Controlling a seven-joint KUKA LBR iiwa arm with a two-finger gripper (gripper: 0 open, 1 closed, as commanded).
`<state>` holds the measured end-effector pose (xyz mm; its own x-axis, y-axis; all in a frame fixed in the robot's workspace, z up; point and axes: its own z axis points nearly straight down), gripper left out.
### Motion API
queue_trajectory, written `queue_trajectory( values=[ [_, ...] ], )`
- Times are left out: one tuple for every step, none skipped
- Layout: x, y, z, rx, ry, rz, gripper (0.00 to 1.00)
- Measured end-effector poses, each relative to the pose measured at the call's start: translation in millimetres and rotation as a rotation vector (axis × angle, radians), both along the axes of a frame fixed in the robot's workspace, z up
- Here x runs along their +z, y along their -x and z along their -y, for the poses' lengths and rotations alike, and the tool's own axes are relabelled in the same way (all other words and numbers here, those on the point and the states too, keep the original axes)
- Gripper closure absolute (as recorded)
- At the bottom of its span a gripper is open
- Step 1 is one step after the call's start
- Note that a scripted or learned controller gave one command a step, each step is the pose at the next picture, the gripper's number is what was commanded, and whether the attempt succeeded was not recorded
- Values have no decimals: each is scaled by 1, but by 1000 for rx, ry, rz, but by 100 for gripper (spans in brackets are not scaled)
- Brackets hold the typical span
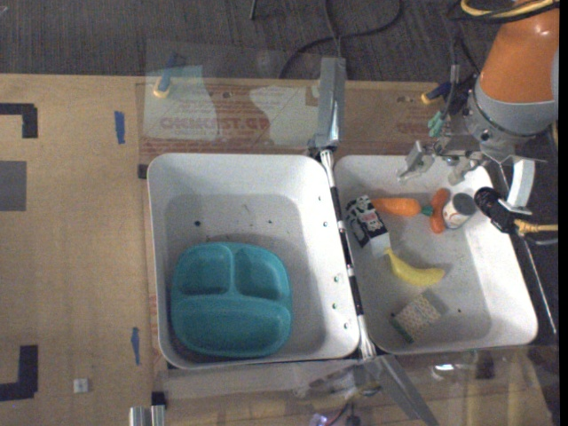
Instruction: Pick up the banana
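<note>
Sponge [418, 313] seen lowest in right bin [515, 327]; banana [414, 272] lies loose mid-bin, long axis 10-to-4 o'clock; gripper [444, 162] hovers at banana's 1 o'clock, well apart; grip state cannot be told.

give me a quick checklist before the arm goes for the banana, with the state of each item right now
1. Banana in view and uncovered in the right bin: ok.
2. Space around it: the black and white bottle sits near its upper-left tip, the sponge just below; tight on those sides, so cannot tell if the fingers will fit.
3. Carrot lies apart from the banana: ok.
4. Gripper position: over the bin's far edge, not above the banana: not ok.
5. Finger opening: cannot tell.
6. Teal divided plate lies in the left bin, away from the path: ok.
</note>
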<state>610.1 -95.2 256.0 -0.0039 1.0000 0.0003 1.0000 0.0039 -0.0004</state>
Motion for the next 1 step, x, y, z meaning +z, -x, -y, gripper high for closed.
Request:
queue_trajectory(
  values=[
    [-72, 59, -18, 41, 0, 1, 0]
  ],
)
